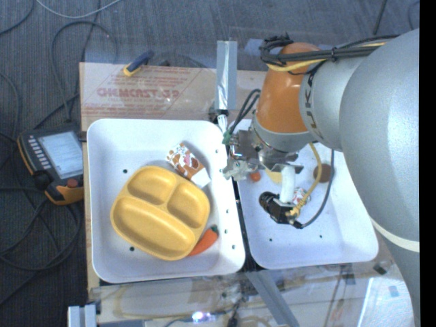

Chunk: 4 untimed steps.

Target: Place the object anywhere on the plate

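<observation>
A yellow plate [160, 212] with three compartments lies in the left bin [109, 142]. A brown-and-white wrapped snack [185, 161] rests against the plate's far right rim. An orange carrot [204, 241] lies against its near right edge. My gripper [233, 163] hangs low over the divide between the two bins, at the right bin's left wall, to the right of the snack. A small red piece [255, 176] and a pale yellow piece [274, 176] lie in the right bin just under the wrist. Nothing shows between the gripper's tips.
The arm's grey and orange body covers much of the right bin [340, 237]. A brown object [325, 172] lies in that bin beside the arm. A handheld pendant [51, 157] lies left of the bins, and a cardboard sheet [150, 94] lies behind them.
</observation>
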Tool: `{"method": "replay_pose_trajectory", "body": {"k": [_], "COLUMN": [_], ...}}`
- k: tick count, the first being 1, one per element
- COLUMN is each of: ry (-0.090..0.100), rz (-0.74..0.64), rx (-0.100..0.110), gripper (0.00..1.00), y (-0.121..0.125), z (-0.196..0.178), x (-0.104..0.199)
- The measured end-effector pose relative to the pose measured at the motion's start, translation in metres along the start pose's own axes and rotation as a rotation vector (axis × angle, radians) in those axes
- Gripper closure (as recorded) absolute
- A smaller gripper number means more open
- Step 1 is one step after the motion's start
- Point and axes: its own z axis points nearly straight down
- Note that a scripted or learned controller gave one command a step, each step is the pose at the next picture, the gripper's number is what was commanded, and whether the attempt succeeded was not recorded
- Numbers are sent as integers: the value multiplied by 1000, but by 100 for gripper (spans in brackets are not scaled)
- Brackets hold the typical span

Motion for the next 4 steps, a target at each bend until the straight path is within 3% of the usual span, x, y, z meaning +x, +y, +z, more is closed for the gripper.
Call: {"method": "replay_pose_trajectory", "body": {"k": [1, 2, 3, 4], "ry": [1, 3, 1, 1], "rz": [-267, -800, -927, -1222], "rx": [-2, -3, -3, -6], "gripper": [100, 100, 100, 100], "y": [16, -17, -6, -10], "z": [-12, -21, 6, 7], "x": [53, 95, 85, 78]}}
